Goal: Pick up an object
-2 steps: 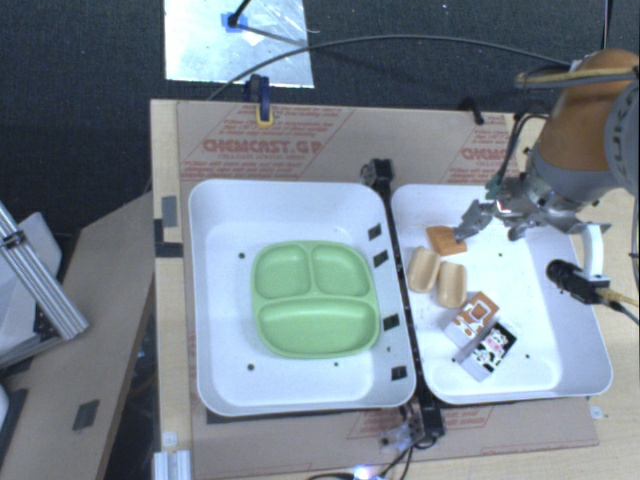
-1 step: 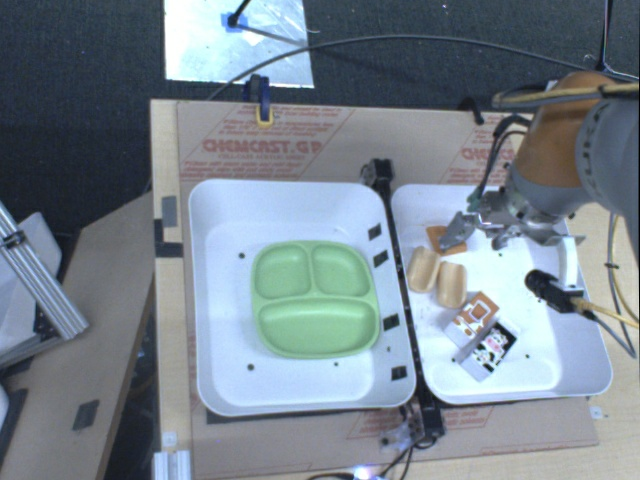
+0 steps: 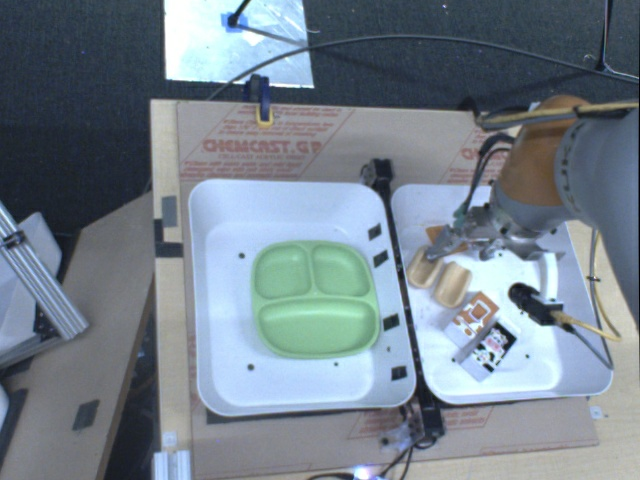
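**Right bin: gripper down among tan blocks**

Gripper (image 3: 447,246), metal, low in the right white bin (image 3: 575,368), at the upper end of a smooth, rounded tan block (image 3: 423,268). I cannot tell whether it is open or closed. Second tan block (image 3: 452,285) just beside. Orange-and-white carton (image 3: 473,315) and black-and-white carton (image 3: 491,348) nearby. Left bin (image 3: 215,268): glossy green divided plate (image 3: 315,298).

Arm (image 3: 600,163): wearing smooth grey casing.
Band (image 3: 532,163): showing orange (rounded), at arm's 9 o'clock.
Cable (image 3: 483,163): looping black, at band's 9 o'clock.

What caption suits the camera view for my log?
Pincer at the tan pieces in the right bin; a green divided plate lies in the left bin.
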